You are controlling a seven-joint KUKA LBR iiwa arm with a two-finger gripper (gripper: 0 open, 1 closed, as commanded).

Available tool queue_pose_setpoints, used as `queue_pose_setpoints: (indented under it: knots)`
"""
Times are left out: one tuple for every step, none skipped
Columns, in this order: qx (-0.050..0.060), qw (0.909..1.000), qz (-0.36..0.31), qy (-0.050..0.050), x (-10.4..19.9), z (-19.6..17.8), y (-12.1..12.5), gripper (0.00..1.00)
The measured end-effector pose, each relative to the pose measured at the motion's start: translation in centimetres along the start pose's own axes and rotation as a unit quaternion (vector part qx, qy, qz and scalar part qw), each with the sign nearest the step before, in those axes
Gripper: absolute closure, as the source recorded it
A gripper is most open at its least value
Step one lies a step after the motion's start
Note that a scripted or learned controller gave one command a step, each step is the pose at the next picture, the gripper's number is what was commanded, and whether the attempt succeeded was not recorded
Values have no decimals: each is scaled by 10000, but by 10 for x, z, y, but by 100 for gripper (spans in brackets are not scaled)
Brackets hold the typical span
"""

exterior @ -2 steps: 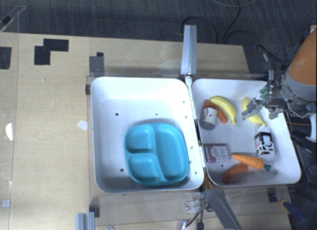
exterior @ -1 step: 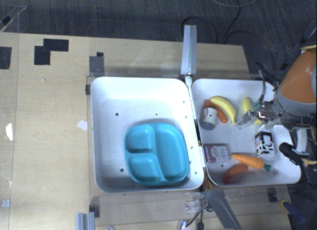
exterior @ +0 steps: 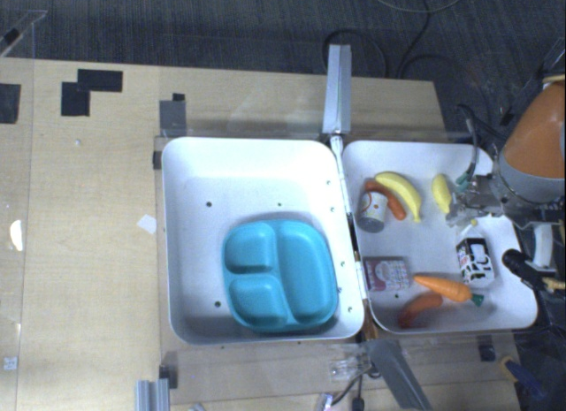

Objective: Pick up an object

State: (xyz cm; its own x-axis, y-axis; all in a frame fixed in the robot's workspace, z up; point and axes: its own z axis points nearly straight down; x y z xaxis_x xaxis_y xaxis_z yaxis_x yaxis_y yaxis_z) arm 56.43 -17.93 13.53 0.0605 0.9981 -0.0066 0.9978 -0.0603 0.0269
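Over the right bin [exterior: 522, 310], near its far right side, the hand [exterior: 466, 199] hangs beside a small yellow lemon [exterior: 440, 192], its grip impossible to judge, with the banana [exterior: 399, 192] and carrot [exterior: 444, 288] lying nearby.

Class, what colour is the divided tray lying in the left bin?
Light blue: the divided tray shows plainly in the camera view, inside the left bin.
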Motion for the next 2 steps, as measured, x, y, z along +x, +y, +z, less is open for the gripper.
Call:
queue_pose_setpoints:
  knots:
    - [75, 9990, -439, 30, -3, 46, -4, 100]
    - [102, 9993, 351, 19, -1, -66, 32, 100]
